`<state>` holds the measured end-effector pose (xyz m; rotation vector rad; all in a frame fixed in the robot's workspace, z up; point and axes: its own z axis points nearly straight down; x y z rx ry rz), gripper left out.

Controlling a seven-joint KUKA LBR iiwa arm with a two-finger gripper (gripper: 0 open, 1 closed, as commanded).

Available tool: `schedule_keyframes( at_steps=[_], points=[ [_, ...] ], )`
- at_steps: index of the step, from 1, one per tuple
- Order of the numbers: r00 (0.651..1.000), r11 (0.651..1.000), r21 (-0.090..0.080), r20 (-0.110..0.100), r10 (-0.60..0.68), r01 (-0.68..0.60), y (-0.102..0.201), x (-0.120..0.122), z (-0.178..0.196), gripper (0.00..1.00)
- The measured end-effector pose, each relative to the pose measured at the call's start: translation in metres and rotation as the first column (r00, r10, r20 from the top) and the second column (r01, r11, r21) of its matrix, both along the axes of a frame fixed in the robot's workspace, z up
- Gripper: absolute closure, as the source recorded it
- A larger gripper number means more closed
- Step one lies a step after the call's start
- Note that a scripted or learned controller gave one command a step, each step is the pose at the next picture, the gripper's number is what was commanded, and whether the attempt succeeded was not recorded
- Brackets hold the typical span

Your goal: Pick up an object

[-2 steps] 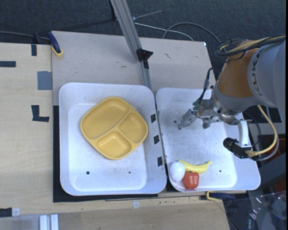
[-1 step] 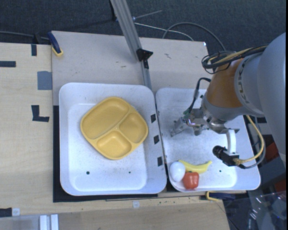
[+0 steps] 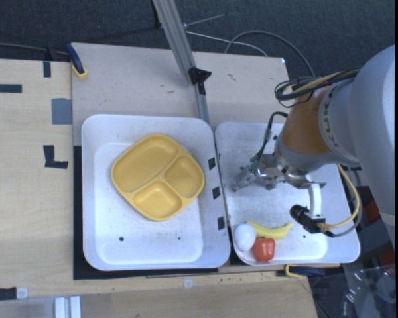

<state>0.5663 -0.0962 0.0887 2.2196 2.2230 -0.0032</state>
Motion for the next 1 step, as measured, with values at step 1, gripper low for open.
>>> schedule_keyframes(
  at_steps=[1],
  points=[
    [1.000,1.000,0.001,0.000,0.001,-0.001,0.0008,-0.0001,0.0104,1.00]
  ],
)
